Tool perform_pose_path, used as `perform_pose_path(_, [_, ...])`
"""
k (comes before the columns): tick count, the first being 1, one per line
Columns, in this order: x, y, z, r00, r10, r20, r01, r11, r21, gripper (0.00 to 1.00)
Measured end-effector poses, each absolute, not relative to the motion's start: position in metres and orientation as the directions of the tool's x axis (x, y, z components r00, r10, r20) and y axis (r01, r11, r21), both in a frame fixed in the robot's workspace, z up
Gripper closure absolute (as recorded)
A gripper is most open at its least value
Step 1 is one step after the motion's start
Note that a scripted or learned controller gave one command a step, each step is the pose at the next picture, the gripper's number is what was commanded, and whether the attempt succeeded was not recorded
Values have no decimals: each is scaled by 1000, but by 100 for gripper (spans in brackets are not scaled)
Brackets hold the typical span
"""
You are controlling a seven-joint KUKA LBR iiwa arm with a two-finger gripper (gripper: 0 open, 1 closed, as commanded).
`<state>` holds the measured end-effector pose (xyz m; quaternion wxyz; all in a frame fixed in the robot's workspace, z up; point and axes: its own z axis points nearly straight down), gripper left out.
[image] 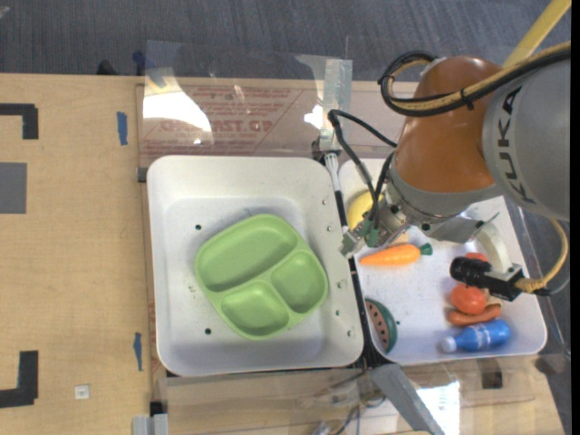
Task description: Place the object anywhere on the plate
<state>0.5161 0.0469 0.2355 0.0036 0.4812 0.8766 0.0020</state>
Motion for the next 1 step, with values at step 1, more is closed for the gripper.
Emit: perform_pose_path(1, [517,193,275,-513,858,2,858,513,4,100])
